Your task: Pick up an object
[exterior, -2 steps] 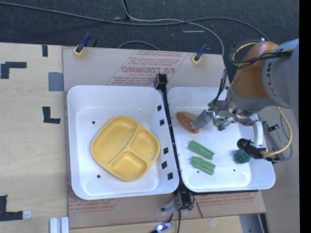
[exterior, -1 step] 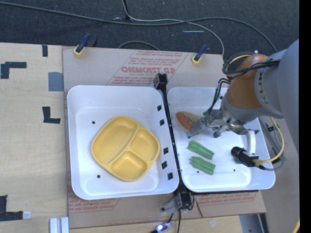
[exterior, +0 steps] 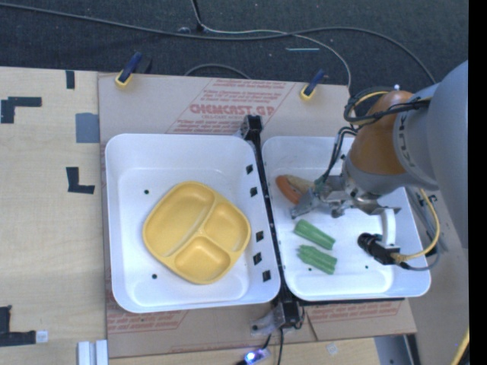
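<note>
we see the gripper (exterior: 304, 205) low in the right bin (exterior: 354, 284), at the upper left part of that bin's floor, with the grey arm (exterior: 426, 135) and its orange band (exterior: 374, 144) coming in from the right of the frame. its metal fingers point toward the left, and their tips sit just beside an orange carrot-like piece (exterior: 289, 188), which lies slanted near the bin's upper left corner, close to the divider between the bins. the tips look close to or touching the lower right end of that orange piece, but we cannot tell whether the pincer is spread or pressed together, nor whether anything sits between the fingers. just below the pincer, toward the middle of the right bin, lies a ridged green piece (exterior: 314, 233), slanted, and a second green piece (exterior: 317, 259) lies a little lower, near the first but apart from it. both green pieces are apart from the gripper. the left bin (exterior: 125, 204) holds a yellow divided plate (exterior: 196, 231) with three compartments, set at an angle in the middle of its floor. both bins rest on a cardboard sheet (exterior: 221, 105) held by yellow-and-blue clamps (exterior: 128, 71) along its upper edge.
</note>
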Robot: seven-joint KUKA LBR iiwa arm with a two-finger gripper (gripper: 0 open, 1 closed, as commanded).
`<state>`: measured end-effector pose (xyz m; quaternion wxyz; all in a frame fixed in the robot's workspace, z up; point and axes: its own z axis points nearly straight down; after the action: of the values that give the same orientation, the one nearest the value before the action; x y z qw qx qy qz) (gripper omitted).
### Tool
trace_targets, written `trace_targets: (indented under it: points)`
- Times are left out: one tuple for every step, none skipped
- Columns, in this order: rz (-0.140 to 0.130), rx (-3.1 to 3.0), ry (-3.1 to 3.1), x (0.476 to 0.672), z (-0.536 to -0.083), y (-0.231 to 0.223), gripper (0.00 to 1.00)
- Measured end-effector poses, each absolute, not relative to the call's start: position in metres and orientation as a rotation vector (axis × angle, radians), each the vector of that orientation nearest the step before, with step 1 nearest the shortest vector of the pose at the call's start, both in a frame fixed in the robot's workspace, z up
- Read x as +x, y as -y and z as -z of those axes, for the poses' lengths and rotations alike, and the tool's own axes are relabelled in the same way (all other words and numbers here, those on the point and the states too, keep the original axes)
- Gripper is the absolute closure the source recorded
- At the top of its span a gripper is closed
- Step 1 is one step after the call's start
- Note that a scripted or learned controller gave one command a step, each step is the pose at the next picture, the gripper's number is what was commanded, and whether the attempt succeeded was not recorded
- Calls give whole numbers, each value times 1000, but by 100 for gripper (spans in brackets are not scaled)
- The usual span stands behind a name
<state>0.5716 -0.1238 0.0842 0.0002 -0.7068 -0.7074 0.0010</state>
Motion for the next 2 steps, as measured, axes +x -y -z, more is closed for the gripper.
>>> trace_targets:
  points:
    - [-3,-2222,2225,572,-95,124,100]
    - [3,-2221,2226,576,-156,118,100]
